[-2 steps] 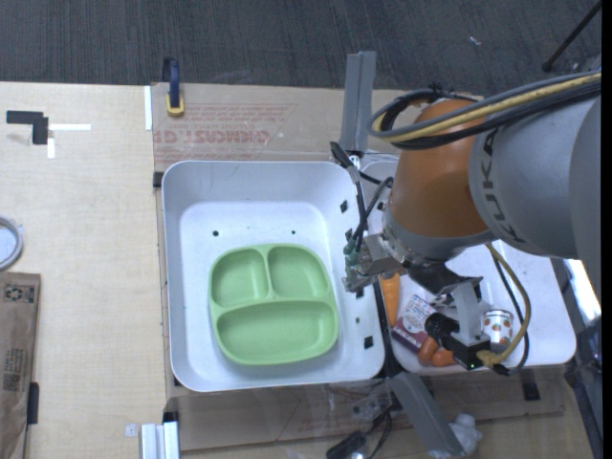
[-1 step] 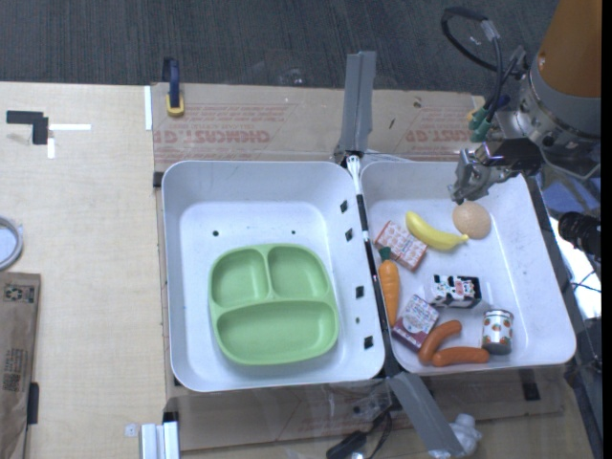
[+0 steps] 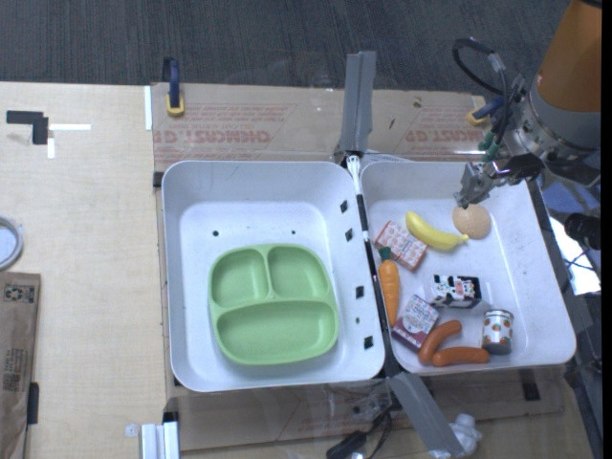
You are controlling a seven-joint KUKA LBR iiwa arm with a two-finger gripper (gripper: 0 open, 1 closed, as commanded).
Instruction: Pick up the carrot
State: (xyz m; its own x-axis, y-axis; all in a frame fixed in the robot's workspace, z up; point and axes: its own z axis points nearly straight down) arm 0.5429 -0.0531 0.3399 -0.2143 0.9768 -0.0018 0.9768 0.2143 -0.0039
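The carrot (image 3: 389, 292) lies in the right bin (image 3: 535, 352), lengthwise against the bin's left wall, green top toward the far end. It is crowded: a red-and-white carton (image 3: 402, 244) touches or nearly touches its top end, and a small pink packet (image 3: 415, 318) sits just beside its lower end.

Risks, as judged from this layout:
- The wall on one side leaves little room for a finger; a descent too close to the wall may strike the rim and deflect.
- A wide approach may catch the carton or the packet instead of the carrot.
- A pinch across the tapered tip may let it slip out.

The gripper (image 3: 472, 195) hangs over the far right part of the same bin, just above a round tan item (image 3: 471, 221) and near the banana (image 3: 435, 231), well apart from the carrot. The arm reaches in from the right, wrist angled down and leftward. Whether the fingers are open or closed cannot be told; nothing is visibly gripped
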